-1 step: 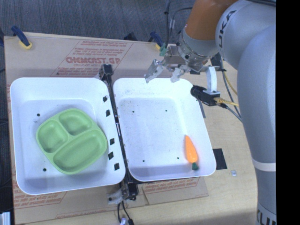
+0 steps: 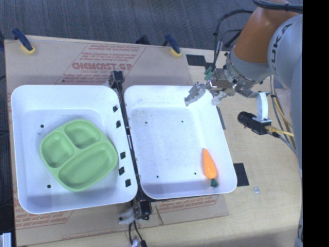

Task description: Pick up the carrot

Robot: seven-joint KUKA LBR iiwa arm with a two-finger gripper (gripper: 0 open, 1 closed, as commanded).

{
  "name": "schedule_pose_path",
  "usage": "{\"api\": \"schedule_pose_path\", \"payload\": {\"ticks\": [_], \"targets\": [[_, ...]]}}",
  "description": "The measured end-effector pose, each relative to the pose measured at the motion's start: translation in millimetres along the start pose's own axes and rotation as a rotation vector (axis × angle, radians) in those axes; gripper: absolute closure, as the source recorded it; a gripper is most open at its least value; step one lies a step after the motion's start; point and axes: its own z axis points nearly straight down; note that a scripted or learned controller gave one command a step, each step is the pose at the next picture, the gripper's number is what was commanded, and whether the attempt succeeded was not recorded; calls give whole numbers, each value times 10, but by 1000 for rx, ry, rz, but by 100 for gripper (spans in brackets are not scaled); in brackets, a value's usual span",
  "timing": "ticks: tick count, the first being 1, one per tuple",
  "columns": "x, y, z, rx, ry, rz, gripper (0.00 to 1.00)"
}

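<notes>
Lying well apart from the end effector [image 2: 203, 93], fingers seemingly spread, is the carrot [image 2: 208, 166].

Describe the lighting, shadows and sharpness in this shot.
Camera view: even, soft overhead light; the two white bins look bright, a little washed out, without hard glare. The small orange carrot with a green tip and the green divided plastic plate cast only faint shadows. The gripper looks slightly soft; the whole picture is mildly grainy.
</notes>
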Motion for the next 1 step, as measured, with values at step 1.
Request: {"api": "schedule_pose_path", "payload": {"ticks": [1], "targets": [[-315,-499,1119,1,2,-1,0]]}}
